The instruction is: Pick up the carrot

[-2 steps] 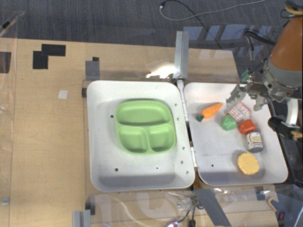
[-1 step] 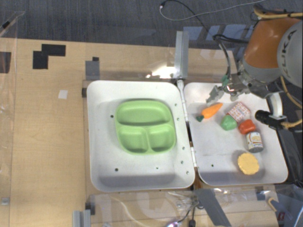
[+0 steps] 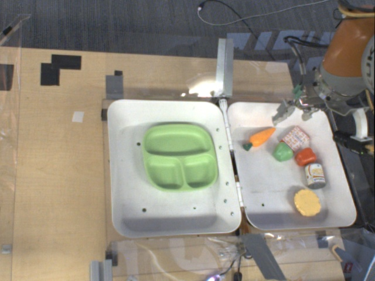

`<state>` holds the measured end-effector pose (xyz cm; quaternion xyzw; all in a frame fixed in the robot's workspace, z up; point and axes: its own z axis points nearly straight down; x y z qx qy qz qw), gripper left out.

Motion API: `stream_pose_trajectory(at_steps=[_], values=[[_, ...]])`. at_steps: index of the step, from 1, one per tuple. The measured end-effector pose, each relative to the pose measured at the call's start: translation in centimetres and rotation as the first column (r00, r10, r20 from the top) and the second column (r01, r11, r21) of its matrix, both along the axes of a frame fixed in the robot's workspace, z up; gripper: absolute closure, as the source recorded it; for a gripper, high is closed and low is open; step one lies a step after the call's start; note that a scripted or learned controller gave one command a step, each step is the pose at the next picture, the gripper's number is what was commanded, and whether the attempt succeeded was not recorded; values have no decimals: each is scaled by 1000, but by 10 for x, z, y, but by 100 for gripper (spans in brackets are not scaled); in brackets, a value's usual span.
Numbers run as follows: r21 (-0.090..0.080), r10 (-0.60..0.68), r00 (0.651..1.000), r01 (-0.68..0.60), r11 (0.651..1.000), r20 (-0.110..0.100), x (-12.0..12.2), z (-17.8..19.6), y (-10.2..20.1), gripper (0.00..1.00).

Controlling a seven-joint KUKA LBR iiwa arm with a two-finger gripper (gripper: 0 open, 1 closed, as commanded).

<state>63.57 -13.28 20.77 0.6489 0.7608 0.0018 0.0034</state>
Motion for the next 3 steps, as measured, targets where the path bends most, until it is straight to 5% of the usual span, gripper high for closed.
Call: stream_pose_trajectory(at_steps=[1,2,3], values=[[-1,115,993,-115,993,-2,35,-118,12,0],[-4,118,993,-118,993,8,38,-106,14,100],[1,-20,1000,20,1000,0,-32,7,44,100]])
